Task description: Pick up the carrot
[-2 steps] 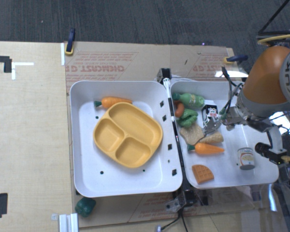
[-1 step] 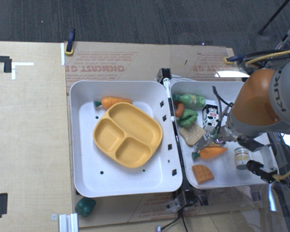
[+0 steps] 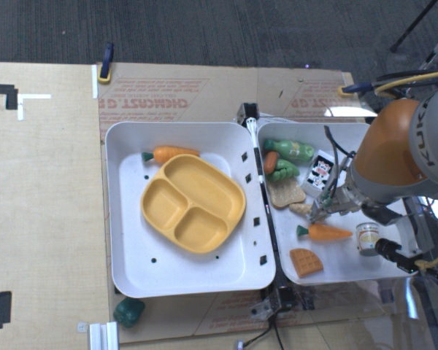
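The arm (image 3: 398, 148) comes in from the right edge of the frame, its orange band bulking over the right-hand bin (image 3: 350, 272). The gripper (image 3: 327, 208) hangs low in the middle of that bin, just above and slightly left of a carrot (image 3: 328, 232) that lies flat on the white floor, green top pointing left, orange tip pointing right. From here I cannot tell how the hand stands; it is too small and too tangled with cables to read, and nothing is plainly caught in it.

Around that carrot the right bin is busy: a slice of bread (image 3: 285, 192) left of the gripper, a green vegetable (image 3: 292, 150) toward the upper left corner with another green and orange piece (image 3: 277, 168) just below it, a small black-and-white carton (image 3: 320, 172) above the gripper, a little tin can (image 3: 367, 238) to the right of the carrot, and an orange cracker-like wedge (image 3: 306, 262) near the lower rim.

The left-hand bin (image 3: 124, 261) holds a yellow divided plate (image 3: 193, 203) at its centre, and a second carrot (image 3: 171, 153) lies touching the plate's upper left edge. On the cardboard outside the bins, at lower left, sits a dark green toy (image 3: 129, 310).
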Tool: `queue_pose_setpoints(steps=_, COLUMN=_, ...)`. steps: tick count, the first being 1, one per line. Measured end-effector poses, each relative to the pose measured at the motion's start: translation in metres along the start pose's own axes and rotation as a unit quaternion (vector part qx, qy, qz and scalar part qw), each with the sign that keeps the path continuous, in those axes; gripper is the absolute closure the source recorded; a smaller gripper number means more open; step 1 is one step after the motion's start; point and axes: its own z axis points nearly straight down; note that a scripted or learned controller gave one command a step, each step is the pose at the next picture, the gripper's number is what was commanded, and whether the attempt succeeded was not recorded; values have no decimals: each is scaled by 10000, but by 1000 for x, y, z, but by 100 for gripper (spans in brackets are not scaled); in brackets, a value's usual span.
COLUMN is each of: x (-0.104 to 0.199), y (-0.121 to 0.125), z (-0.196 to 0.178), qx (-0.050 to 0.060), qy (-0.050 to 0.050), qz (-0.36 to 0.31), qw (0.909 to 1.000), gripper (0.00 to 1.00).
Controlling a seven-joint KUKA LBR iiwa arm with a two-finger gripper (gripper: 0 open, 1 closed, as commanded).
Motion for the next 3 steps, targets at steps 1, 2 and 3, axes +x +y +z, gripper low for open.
queue_pose_setpoints(steps=1, x=0, y=0, z=1, qx=3, qy=0, qz=-4, qw=10000, gripper=0)
queue_pose_setpoints(steps=2, x=-1, y=-43, z=10, qx=17, qy=14, qz=1398, qw=9902, gripper=0)
queue_pose_setpoints(steps=3, x=-3, y=-41, z=1, qx=-5, qy=2, qz=1425, qw=9898, gripper=100)
